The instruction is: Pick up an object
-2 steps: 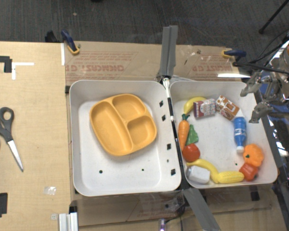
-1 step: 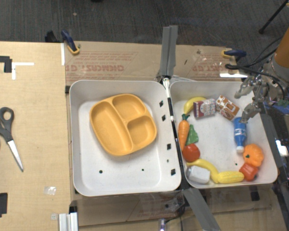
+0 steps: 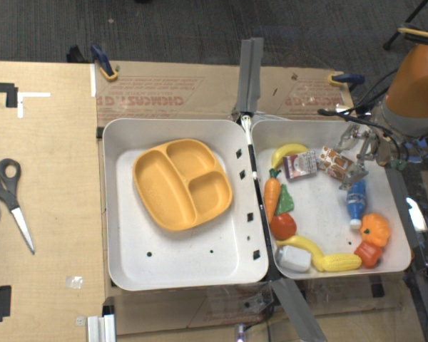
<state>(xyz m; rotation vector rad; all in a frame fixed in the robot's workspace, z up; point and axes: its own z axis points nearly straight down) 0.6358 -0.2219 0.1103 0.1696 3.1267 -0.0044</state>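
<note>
Gripper [image 3: 362, 150] low over right bin [image 3: 396, 191], far corner; finger state cannot be told.

Likely target: brown packet [image 3: 335, 162], lying just beside the tool; long axis runs slantwise, far-left to near-right; blue bottle [image 3: 354, 204] lies near it, cap toward the near wall; arm presumably angled in to clear the rim; yellow tray [image 3: 182, 184] sits in left bin [image 3: 114, 212].

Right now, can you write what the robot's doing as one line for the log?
end effector: above right bin's far side, over brown packet | grasp: unclear | orange plate: left bin
</note>
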